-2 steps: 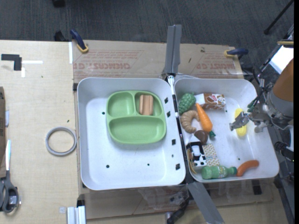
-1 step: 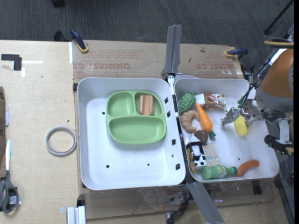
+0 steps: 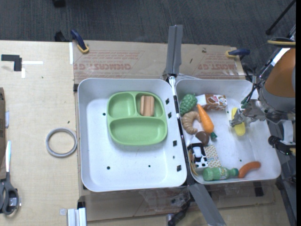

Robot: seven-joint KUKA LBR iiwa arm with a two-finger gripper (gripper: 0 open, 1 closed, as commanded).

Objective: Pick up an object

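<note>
A small yellow toy (image 3: 240,127) lies on the floor of the right-hand white bin (image 3: 225,149), close to its right wall, and the gripper (image 3: 238,120) sits directly over it, its tips at the toy's upper end. From where I stand I cannot tell whether the gripper is open, closed or gripping the toy. The arm (image 3: 281,81) comes in from the right, grey with an orange band above the wrist. Well apart from the yellow toy, along the bin's left side, a cluster of play food is packed together: a green bumpy piece (image 3: 188,102) at the top, a tan croissant (image 3: 190,121) just below it, and an orange carrot (image 3: 205,119) lying at a slant beside them. A small brown piece (image 3: 203,137) rests just under the carrot. A printed packet (image 3: 214,100) lies near the bin's back wall. Toward the front, a black-and-white item (image 3: 199,156) touches a patterned card (image 3: 212,157), a green bottle (image 3: 219,173) lies on its side along the front wall, and an orange sausage (image 3: 249,168) rests just to the right of the bottle. The left-hand white bin (image 3: 127,173) holds a green divided tray (image 3: 137,118), with a tan block (image 3: 147,106) in its upper right compartment. On the bench to the left of the bins lie a grey ring (image 3: 61,142) and, near the edge, a pair of scissors (image 3: 8,192).
</note>
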